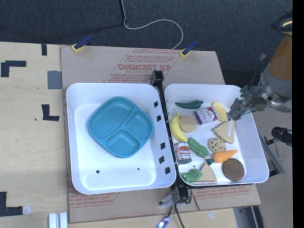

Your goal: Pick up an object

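On my left a blue, sectioned plastic plate [121, 126] fills one shallow white bin [76, 141]. In the right white bin [256, 172], a pale yellow cheese wedge [225, 132] lies just below-left of my two-finger gripper [236, 112]. I judge it nearest; the grip state I cannot tell.

A blue sectioned plate [121, 127] lies in the left white bin [76, 141], on cardboard [142, 65].

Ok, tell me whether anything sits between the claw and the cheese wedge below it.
Nothing visible does. The claw hangs over the right bin, at the upper edge of the cheese wedge. The yellow lemon-like piece lies to the claw's left, beside that path.
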{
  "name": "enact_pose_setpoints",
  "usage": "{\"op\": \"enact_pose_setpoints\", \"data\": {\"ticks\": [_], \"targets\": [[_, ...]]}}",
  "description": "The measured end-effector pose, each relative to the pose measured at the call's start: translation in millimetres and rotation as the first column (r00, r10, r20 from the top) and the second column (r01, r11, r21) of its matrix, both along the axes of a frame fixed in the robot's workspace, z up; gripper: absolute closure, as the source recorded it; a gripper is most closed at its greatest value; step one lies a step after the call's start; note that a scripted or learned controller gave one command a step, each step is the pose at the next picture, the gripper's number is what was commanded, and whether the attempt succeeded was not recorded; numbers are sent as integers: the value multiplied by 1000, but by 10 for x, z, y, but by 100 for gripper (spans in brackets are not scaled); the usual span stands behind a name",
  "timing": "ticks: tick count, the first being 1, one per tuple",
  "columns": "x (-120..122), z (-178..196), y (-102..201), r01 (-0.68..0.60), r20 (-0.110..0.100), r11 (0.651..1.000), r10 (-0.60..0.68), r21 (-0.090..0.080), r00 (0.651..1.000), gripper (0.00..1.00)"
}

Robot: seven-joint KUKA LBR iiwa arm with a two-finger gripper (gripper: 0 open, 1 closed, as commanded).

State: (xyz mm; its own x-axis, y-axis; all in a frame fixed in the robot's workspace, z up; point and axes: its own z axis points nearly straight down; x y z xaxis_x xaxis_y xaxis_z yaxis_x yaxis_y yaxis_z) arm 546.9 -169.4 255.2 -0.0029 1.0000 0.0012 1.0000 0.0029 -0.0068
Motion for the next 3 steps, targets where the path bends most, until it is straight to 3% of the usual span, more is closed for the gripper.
{"op": "enact_pose_setpoints", "data": {"ticks": [1,2,3], "targets": [[364,-500,852,-7,0,1000,7,3,1000,100],[-49,-744,1559,-5,-3,1000,5,2,1000,100],[-637,46,1558,1,6,1000,-1,0,1000,100]]}}
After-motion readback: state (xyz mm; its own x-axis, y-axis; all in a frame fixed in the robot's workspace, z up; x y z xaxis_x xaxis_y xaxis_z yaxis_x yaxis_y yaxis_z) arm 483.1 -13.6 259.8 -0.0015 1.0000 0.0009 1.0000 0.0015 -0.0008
